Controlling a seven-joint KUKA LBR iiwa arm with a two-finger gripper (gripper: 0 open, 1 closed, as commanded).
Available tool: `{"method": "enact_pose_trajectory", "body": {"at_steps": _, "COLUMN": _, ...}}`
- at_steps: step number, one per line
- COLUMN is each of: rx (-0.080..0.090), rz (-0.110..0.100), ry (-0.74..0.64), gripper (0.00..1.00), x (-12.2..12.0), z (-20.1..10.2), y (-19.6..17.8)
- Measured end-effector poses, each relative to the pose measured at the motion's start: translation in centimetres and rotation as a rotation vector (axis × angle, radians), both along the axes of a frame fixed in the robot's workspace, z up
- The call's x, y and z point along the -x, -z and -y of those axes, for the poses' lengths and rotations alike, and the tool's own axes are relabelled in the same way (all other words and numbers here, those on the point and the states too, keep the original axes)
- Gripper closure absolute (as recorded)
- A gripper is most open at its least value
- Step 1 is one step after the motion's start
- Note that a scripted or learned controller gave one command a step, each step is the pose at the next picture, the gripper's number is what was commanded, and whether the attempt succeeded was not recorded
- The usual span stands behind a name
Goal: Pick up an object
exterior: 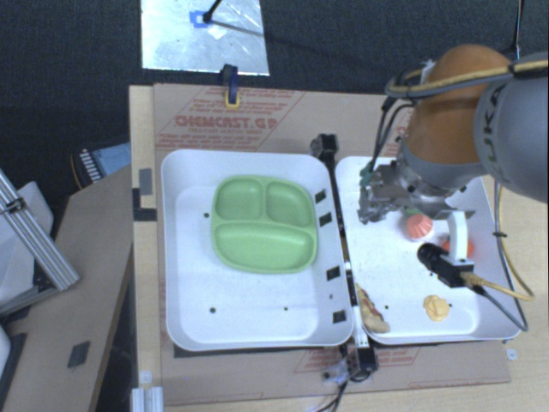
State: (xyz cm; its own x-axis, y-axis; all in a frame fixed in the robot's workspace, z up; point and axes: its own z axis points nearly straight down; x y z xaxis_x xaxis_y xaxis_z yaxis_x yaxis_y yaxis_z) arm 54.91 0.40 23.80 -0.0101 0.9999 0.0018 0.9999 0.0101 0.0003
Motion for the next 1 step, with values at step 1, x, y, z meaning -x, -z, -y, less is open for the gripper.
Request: {"method": "enact_pose_trajectory", "body": {"at_steps": 1, "rx": 0.0, "rz": 0.0, "ry": 0.0, "gripper": 1.0, "x": -0.33, "z": -5.71, "y": 1.17}}
